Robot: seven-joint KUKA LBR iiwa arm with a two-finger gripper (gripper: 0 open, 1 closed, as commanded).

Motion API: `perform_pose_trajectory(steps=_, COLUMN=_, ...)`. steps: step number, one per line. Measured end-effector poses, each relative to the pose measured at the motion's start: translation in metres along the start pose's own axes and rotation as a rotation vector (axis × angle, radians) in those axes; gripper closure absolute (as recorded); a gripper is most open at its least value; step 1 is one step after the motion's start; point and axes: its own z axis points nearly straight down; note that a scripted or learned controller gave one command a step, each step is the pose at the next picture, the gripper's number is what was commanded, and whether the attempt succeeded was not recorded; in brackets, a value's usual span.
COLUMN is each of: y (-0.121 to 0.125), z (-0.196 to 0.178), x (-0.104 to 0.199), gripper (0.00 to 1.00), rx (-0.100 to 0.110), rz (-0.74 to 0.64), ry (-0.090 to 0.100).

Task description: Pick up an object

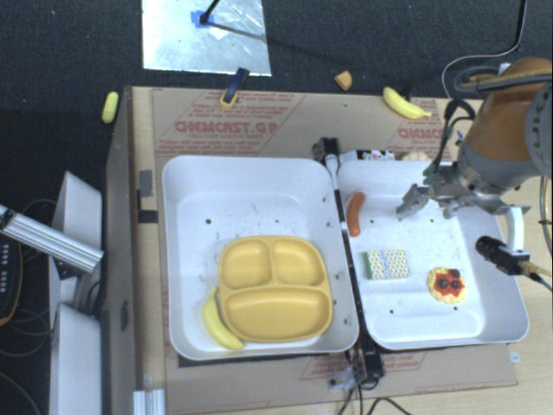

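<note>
Sitting loose in the right bin [492, 318] are a hot dog [353, 213] by the left wall, a checkered block [386, 264] mid-floor and a small pizza [447, 284] to its right. Nothing's gripped yet; the gripper [421, 199] hangs spread at the far side. Probably approach stage, plenty of room around the block.

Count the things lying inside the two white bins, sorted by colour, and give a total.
Yellow: 2, the yellow three-compartment plastic plate and the yellow toy banana at its left edge.
Orange-red: 1, the toy hot dog.
Green and white: 1, the small checkered block.
Yellow with red: 1, the small round toy with a red and dark top.
Total: 5
</note>
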Motion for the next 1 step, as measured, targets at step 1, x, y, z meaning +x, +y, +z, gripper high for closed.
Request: perform_pose_trajectory(steps=1, y=-0.061, z=0.0889, x=-0.0675, gripper=0.0, rx=-0.001, rz=0.004, ry=-0.002)
